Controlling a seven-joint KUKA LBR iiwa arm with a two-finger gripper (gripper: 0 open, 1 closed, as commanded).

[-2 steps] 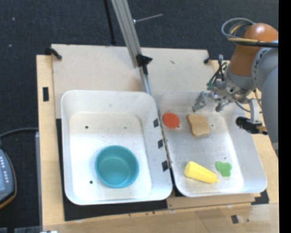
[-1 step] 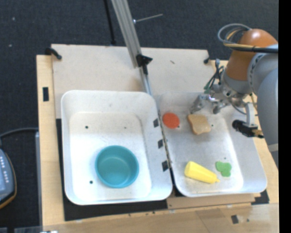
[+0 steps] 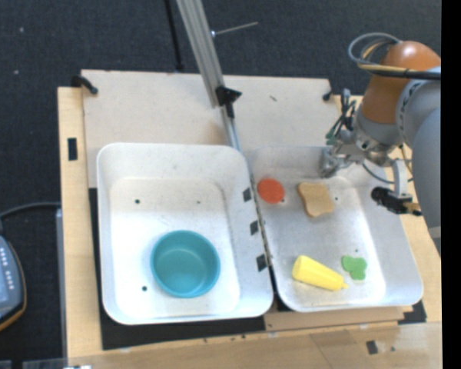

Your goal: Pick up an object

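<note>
While the gripper [image 3: 332, 160] hangs over the back edge of the right bin [image 3: 384, 229], no object is picked up yet. Four things lie in that bin: a tan piece shaped like bread [image 3: 316, 198], a small orange-red round thing [image 3: 271, 191], a yellow wedge [image 3: 316, 273] and a little green lump [image 3: 354, 267]. The bread piece is nearest the gripper, just in front of it and a bit lower in the view. The yellow wedge and green lump sit near the front. A blue bowl [image 3: 185, 263] sits alone in the left bin [image 3: 123, 175].

So the job looks like it is only starting. The arm would need to go down on one thing, close on it and lift.

Nothing can be seen in the gripper. It is small and dark against the bin wall, so how it is set cannot be told. Part of the arm [image 3: 399, 91] is cut off at the right side. What the green lump really is stays hard to make out.
</note>
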